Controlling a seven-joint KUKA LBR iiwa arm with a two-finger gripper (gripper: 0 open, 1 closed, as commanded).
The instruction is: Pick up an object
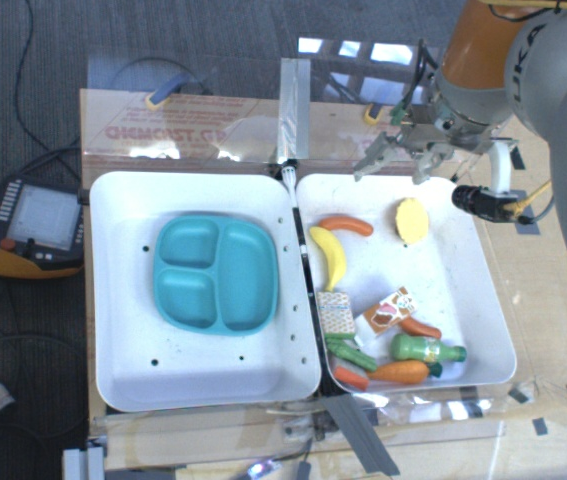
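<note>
The gripper [391,168] is hanging above the far edge of the right bin [483,268], its 2 fingers [368,163] spread apart and holding nothing. The grey arm [553,58], with its orange band [483,38], is reaching in from the right side of the camera view.

Just below the gripper and slightly to its right, a yellow lemon-shaped toy [412,220] is lying on the bin floor, apart from the fingertips. Below the gripper and a little to its left, an orange-red sausage-shaped toy [343,225] is resting, and a yellow banana [330,256] is lying just beneath that, beside the divider between the 2 bins.

Farther below the gripper, near the bin's closer edge, a cluster of objects is sitting together: a small speckled pale block [335,313], a small white and brown carton [390,311], a red sausage [421,328], a green bottle [425,349], a carrot [399,372] and a green pod-shaped toy [347,352].

Well to the gripper's left and below it, the left bin [123,268] is carrying a teal divided plate [216,273] with 3 compartments. Both bins are sitting side by side on the bench [193,123].
</note>
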